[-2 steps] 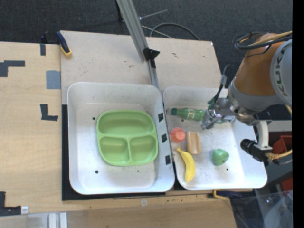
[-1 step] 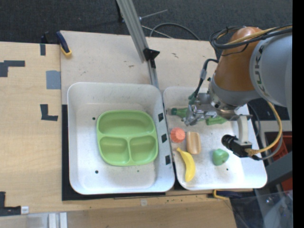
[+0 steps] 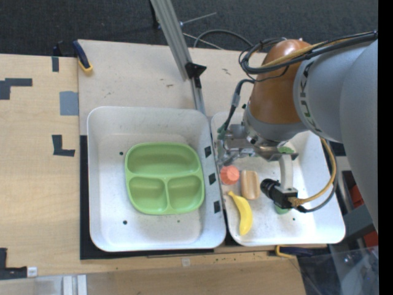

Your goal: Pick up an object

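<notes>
Camera view leaves it unclear whether the gripper (image 3: 228, 158) above the orange object (image 3: 230, 175) is parted.

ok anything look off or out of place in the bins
Nothing stands out. The green divided plate lies flat in the left bin. The banana, the tan block and the small orange piece lie loose in the right bin, below the gripper. Nothing is spilled or broken.
</notes>
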Action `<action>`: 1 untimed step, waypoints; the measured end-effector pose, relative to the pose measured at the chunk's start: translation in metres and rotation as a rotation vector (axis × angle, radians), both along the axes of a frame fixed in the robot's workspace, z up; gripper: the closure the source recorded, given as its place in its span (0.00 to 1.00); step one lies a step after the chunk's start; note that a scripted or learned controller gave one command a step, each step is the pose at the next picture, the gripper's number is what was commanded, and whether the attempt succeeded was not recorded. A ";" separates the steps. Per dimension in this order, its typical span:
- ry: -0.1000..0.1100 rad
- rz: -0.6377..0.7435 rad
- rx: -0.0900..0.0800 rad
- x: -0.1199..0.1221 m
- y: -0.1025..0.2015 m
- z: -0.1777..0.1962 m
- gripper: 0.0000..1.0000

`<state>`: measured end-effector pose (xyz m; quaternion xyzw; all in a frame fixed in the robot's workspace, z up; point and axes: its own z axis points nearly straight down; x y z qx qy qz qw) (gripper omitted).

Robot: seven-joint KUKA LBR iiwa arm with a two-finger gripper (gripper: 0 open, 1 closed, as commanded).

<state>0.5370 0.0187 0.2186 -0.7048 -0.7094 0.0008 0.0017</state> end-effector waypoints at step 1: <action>-0.001 0.002 0.001 -0.011 0.059 0.005 1.00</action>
